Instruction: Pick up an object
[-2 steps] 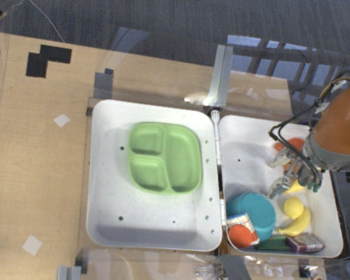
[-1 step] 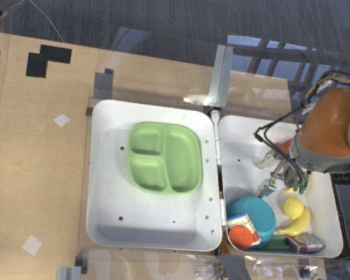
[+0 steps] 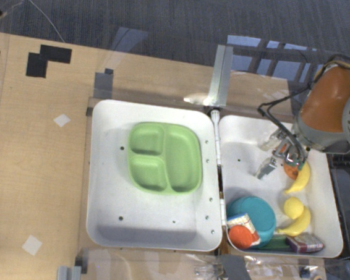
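Right bin (image 3: pixel 248 151): two bananas (image 3: pixel 299 178)

Green three-compartment plastic tray (image 3: pixel 163 157) lies in left white bin (image 3: pixel 101 222). In right white bin (image 3: pixel 239 146): teal round bowl (image 3: pixel 260 213) near-left, two yellow toy bananas (image 3: pixel 298 199) along right wall, purple box (image 3: pixel 304 244) in near-right corner.

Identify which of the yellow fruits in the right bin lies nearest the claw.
The upper banana, just beside the claw; the other yellow fruit lies lower, near the teal bowl.
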Controlling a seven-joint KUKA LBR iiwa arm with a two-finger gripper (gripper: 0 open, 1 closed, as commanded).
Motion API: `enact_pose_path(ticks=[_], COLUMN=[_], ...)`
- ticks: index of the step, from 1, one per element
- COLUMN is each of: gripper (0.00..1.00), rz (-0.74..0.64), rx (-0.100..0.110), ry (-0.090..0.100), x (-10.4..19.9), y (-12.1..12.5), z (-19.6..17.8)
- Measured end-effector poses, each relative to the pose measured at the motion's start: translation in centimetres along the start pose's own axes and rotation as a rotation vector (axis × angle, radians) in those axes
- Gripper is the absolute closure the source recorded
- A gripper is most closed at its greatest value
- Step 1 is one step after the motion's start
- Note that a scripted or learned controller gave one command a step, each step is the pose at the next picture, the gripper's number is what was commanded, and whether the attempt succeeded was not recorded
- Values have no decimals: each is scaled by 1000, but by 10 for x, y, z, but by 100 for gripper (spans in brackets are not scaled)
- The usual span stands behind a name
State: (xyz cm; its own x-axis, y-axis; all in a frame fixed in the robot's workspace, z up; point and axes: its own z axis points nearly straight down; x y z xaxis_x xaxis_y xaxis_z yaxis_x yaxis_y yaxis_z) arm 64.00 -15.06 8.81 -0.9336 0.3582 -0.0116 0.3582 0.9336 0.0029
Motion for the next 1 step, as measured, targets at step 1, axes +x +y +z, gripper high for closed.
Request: enact_pose_path(ticks=[1], gripper=[0], rz=[-80], rx=[2], ry=[-2], x=[-26], y=[-51], z=[-1])
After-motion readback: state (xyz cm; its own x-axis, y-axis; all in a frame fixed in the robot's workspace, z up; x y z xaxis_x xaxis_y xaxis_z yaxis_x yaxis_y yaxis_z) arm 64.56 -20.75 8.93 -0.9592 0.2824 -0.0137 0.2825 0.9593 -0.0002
